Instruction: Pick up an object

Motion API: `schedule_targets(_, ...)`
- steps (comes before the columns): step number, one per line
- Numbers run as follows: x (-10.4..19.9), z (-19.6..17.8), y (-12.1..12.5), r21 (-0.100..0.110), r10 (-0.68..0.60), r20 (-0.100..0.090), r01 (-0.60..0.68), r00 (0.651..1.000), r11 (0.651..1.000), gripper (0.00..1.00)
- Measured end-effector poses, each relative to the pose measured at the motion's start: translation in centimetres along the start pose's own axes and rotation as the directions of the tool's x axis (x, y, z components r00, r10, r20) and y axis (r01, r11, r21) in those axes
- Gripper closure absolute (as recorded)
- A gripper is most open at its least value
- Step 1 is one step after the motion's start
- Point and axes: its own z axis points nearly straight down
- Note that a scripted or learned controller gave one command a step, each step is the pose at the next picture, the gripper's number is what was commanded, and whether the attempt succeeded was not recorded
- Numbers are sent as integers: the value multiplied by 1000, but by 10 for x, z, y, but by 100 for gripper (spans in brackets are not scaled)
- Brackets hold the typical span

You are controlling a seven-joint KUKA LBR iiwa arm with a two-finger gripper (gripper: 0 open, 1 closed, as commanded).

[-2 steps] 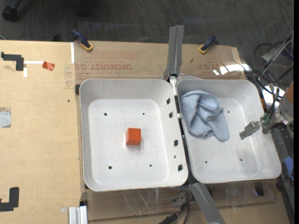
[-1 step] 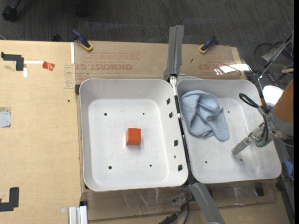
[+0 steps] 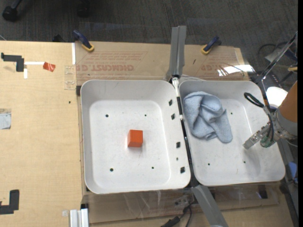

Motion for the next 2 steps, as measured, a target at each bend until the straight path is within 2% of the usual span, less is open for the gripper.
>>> schedule_targets(1,-19,9,31,0,-47,1,47,999,999,100)
schedule_targets(2,-59,8,94,-1,-101,2,101,995,995,100)
